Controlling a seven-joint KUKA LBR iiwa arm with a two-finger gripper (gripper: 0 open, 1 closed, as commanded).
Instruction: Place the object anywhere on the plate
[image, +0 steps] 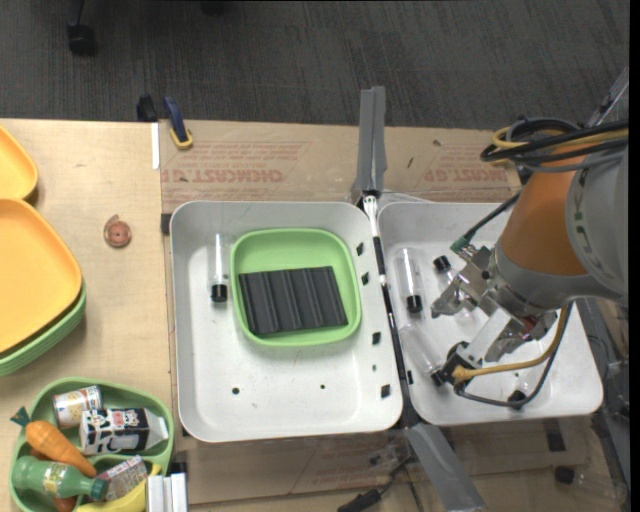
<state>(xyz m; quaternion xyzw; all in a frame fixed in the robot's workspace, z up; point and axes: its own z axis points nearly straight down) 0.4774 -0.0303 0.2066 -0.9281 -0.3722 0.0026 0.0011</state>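
Observation:
A green square plate (345, 255) sits in the left bin (200, 380). A dark grey ribbed slab (295, 300) lies flat on the plate and covers most of its floor. My gripper (448, 296) hangs over the middle of the right bin (580, 385), well to the right of the plate, with the grey and orange arm above it. Nothing shows in its grasp. A clear tube with a black cap (409, 280) lies in the right bin just left of the gripper.
Another clear tube with a black cap (217, 268) lies in the left bin beside the plate's left edge. A small black piece (440, 263) lies near the gripper. Yellow plates (35, 270) and a green bowl of toy food (90, 445) stand on the bench at left.

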